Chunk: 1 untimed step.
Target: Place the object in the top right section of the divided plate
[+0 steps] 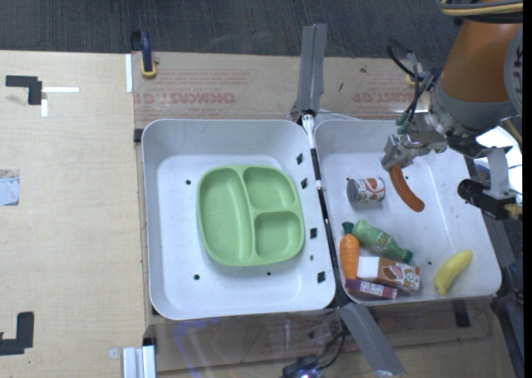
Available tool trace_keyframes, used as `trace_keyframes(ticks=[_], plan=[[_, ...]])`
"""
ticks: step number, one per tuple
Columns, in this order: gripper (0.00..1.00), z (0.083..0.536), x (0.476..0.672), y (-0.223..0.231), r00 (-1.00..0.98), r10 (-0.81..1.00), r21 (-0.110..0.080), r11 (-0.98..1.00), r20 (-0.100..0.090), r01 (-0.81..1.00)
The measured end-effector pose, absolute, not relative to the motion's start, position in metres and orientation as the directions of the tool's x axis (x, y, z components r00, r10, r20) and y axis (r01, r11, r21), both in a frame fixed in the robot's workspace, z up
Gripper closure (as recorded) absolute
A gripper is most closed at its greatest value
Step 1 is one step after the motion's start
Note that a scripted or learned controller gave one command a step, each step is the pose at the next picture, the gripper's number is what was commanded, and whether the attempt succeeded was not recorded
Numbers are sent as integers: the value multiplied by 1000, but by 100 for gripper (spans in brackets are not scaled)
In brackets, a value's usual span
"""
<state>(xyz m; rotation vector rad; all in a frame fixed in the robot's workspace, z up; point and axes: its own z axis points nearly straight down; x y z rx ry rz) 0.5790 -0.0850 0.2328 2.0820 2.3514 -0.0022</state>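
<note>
- Jaws (401,162) over right bin (478,285), closed on sausage's (406,189) upper end.
- Sausage hangs beside can (366,191).
- Divided plate (250,215) in left bin (166,227).

Hiding the claw (404,154) fingers behind its own body; covering the sausage (406,188) top end; running off frame: arm (482,52).

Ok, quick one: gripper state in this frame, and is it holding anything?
Gripper: over the right bin, right at the upper end of the sausage; open or closed cannot be told, so no confirmed hold.
</note>
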Motion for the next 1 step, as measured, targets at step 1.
trace_keyframes(ticks=[1], plan=[[100,192,563,1,-206,978,0,206,-1,978]])
